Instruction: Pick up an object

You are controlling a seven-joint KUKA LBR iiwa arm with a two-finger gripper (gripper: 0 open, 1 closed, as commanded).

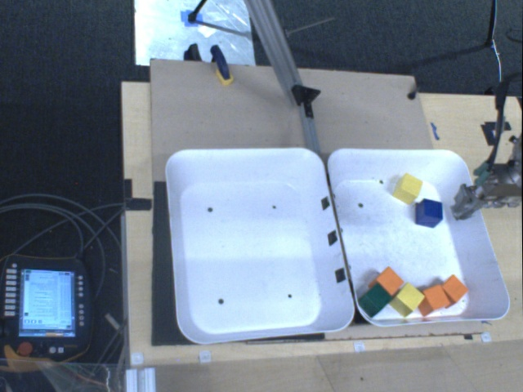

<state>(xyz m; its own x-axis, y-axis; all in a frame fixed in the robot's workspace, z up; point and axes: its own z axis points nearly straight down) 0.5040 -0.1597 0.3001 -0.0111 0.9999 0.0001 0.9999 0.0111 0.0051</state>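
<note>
A: Where is the gripper (467,203)?
B: At the right bin's (490,260) right rim, near the far corner, just beside the blue cube (428,212). Touching or apart, cannot tell.
A: Fingers?
B: Too small and blurred to judge; nothing seen between them.
A: And the cubes?
B: All in the right bin. Blue one toward the far right corner, with a yellow cube (407,188) just beside it on the far side. Five more clustered along the near edge: green cube (375,300), orange (390,281), yellow (406,300), then two orange at the near right corner (435,298) (454,288), crowded and touching.
A: Left bin (188,186)?
B: White, shallow, side by side with the right one on the bench (359,109).
</note>
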